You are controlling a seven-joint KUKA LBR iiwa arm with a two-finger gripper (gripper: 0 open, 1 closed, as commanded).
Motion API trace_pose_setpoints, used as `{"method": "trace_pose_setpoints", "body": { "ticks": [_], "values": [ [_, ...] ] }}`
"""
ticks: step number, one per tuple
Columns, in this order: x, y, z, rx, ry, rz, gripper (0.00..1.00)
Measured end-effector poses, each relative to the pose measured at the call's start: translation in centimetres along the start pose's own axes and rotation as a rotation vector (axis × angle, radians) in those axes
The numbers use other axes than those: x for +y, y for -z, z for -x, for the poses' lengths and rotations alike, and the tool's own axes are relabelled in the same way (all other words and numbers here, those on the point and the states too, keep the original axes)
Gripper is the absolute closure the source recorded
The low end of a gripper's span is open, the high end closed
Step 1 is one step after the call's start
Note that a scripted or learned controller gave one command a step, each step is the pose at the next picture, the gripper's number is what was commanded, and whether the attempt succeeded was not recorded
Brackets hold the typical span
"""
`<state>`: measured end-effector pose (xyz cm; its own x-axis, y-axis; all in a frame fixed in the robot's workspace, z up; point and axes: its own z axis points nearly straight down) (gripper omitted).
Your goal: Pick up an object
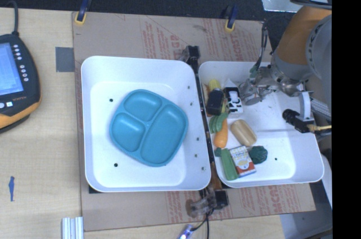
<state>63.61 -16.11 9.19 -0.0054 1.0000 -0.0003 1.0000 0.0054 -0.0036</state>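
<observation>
My gripper [249,92] hangs low over the back of the right bin [293,167], with the grey arm and its orange band behind it at the right. Just left of the gripper lies a small white and black item [233,101]. Further left, along the bin's left wall, are a black block [215,101] and a yellow piece [213,85]. Nearer the front lie a green vegetable [217,122], an orange carrot [221,135], a tan bread roll [243,132], a green cucumber [227,163], a small red and white box [242,160] and a dark green broccoli [259,154].
The left bin [96,176] holds a blue divided plate [149,127]. A handheld control pendant [14,80] lies at the bench's left edge. Clamps [83,9] pin the cardboard sheet at the back. The right half of the right bin is bare white floor.
</observation>
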Motion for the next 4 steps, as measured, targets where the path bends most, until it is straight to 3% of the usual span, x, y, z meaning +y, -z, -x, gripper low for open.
{"method": "trace_pose_setpoints", "body": {
  "ticks": [1,2,3,4],
  "values": [
    [-0.9,0.0,4.5,0.000,-0.003,0.002,1.00],
    [1.9,0.0,1.2,0.002,-0.002,-0.006,1.00],
    [-0.2,6.6,-4.0,0.002,-0.001,0.002,1.00],
    [-3.3,10.0,-12.1,0.000,0.001,-0.001,1.00]
  ]
}}
